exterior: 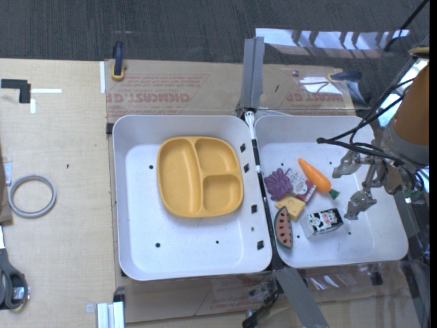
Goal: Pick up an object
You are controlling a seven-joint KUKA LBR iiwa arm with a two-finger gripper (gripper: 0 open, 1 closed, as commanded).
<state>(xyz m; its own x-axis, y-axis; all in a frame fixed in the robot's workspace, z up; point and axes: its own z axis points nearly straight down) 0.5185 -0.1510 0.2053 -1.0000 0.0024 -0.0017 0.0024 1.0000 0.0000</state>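
Note:
The right bin [369, 248] holds a group of toy foods. An orange carrot [315, 175] lies at the top of the group. Purple grapes [278, 182] and a small pink-and-white packet [300, 182] sit left of it. Below them are a yellow cheese wedge [294, 207], a watermelon slice [283, 227] and a black-and-white milk carton [323, 221]. My gripper [354, 184] hangs over the bin's right half, just right of the carrot and carton. It is open, with nothing between its fingers.
A yellow divided plate [200, 176] lies in the left bin [136, 251]. A grey divider post [252, 74] stands between the bins at the back. A roll of tape [29, 195] and scissors [10, 285] lie on the bench at the left.

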